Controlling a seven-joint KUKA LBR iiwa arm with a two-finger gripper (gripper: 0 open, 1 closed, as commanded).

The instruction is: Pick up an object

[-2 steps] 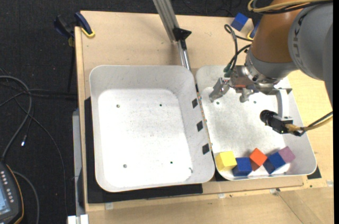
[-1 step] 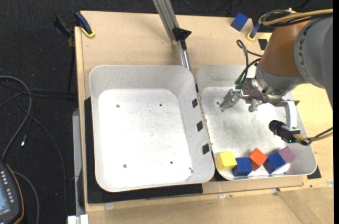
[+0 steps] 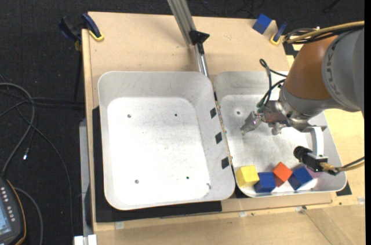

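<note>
Nearest the camera, along the front wall of the right-hand shallow white plastic bin (image 3: 329, 183), four small cubes sit in a tight row: a yellow cube (image 3: 247, 174), a dark blue cube (image 3: 266, 182) touching it, an orange-red cube (image 3: 282, 172) tipped slightly against its neighbours, and a second blue cube (image 3: 301, 178) at the right end. All four rest on the bin floor, so the pick is not yet done; any one of them could serve as the object. They look like plain, hard-edged blocks, matte and solid in colour, crowded enough that fingers may struggle to get between them.

Farther back, over the middle of the same bin, the gripper (image 3: 262, 121) hangs well apart from the cubes, its metal fingers pointing left and down. Nothing is visible between them, and whether they are spread or closed I cannot tell. The descent to a cube, the grasp and the lift are all left.

The left-hand white bin (image 3: 116, 93) lies beside it on the tan wooden bench (image 3: 145, 41).
</note>
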